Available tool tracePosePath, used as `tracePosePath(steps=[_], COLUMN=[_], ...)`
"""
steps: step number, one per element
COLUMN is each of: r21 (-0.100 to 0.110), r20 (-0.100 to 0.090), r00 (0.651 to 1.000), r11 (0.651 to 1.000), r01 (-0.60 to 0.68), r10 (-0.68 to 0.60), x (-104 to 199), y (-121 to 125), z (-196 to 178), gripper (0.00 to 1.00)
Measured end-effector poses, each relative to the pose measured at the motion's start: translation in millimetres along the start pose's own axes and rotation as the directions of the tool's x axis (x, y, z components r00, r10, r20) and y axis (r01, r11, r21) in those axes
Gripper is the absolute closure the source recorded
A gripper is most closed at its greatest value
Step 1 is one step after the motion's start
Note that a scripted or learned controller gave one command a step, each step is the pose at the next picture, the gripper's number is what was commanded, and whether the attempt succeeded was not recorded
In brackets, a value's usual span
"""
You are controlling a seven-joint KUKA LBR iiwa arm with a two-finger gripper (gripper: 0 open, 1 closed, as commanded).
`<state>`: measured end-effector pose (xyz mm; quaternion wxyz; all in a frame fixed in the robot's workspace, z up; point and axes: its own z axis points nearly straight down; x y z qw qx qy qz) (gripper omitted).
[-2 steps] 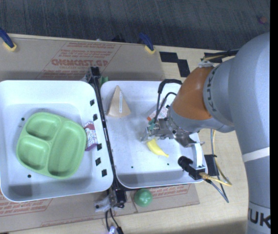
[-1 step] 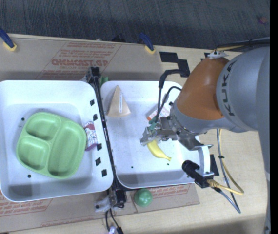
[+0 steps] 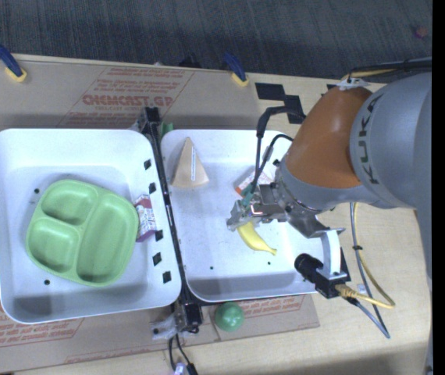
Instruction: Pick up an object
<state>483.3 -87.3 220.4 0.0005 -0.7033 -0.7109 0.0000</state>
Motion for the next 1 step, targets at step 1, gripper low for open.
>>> tracePosePath(steps=[1], r21=[-0.001], r20=[0.0], r00=[1.0], r11=[1.0], r01=[0.004], r10=[-0.004], x=[0.3], y=[1.2], z=[-10.2], gripper=[1.0])
